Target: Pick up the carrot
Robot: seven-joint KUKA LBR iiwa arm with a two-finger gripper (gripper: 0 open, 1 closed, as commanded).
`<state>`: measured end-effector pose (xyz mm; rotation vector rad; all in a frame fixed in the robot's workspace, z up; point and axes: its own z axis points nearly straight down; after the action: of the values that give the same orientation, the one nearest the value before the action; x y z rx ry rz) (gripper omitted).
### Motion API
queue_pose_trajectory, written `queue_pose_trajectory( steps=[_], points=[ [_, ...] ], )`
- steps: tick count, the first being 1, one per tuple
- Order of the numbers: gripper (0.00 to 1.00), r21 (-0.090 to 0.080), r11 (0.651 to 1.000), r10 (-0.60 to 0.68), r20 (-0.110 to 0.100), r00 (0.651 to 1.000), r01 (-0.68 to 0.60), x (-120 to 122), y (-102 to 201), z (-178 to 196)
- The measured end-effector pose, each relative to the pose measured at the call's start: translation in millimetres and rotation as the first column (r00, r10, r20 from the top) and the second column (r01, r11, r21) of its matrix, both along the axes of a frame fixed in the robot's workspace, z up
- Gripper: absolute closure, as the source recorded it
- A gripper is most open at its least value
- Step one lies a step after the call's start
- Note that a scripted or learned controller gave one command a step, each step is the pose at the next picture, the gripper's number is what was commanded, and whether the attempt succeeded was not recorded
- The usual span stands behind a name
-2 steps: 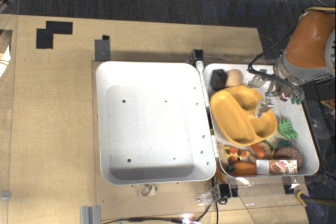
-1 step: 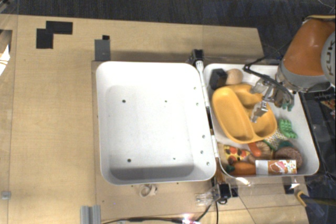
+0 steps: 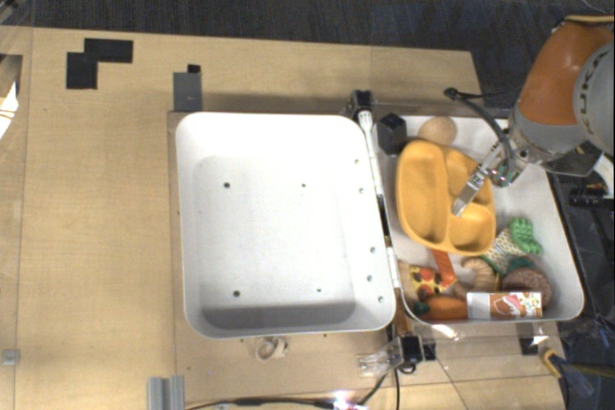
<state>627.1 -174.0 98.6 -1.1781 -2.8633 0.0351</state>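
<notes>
Carrot [image 3: 448,306]: orange, lying in the right bin [image 3: 567,250], at its near edge, just left of a labelled tube [image 3: 504,304].
Long axis: roughly left-right, along the bin's near wall.
Claw [image 3: 468,194]: over the yellow divided dish [image 3: 437,197], far side of the bin's clutter; tips look narrow, nothing between them.
Bearing: carrot lies nearward and slightly left of claw, well apart.
Judgement: claw likely must travel nearward past the dish, fingers set across the carrot's length.
Crowding: small toys [image 3: 428,281] touch or nearly touch the carrot.
</notes>
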Motion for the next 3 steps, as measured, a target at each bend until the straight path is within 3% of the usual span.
queue_pose_trajectory(
  steps=[1,3],
  points=[
    [1.00,-0.001,1.000,0.001,-0.022,1.000,-0.001,-5,-2,10],
    [1.00,-0.003,1.000,0.017,-0.035,0.999,-0.017,-7,0,25]
  ],
)
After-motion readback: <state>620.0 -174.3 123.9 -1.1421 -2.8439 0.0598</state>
